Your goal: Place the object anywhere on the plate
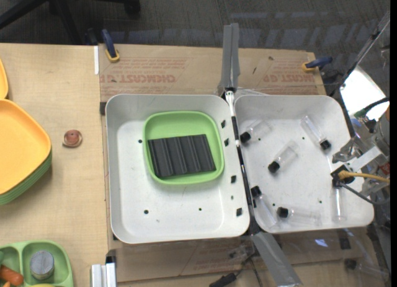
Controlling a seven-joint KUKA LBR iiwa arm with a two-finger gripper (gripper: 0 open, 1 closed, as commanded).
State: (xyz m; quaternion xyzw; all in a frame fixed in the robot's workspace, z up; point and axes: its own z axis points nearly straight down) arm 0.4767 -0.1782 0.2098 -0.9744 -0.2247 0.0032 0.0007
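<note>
Over at the right bin's (291,103) far edge, the gripper (350,157) is hanging just above the rim, and I'm not able to tell whether it's open or closed. The clear vials (284,157) with black caps are lying scattered across that bin, well apart from the green plate (183,120) in the left bin (180,211). I'm worrying here: they're round and see-through, so a grab is risking a roll or a slip. One wall vial (338,202) is lying tight along the bin's side near the gripper, leaving little room. A dark ribbed slab (184,155) is covering most of the plate, so a vial dropped there is liable to roll off.
</note>
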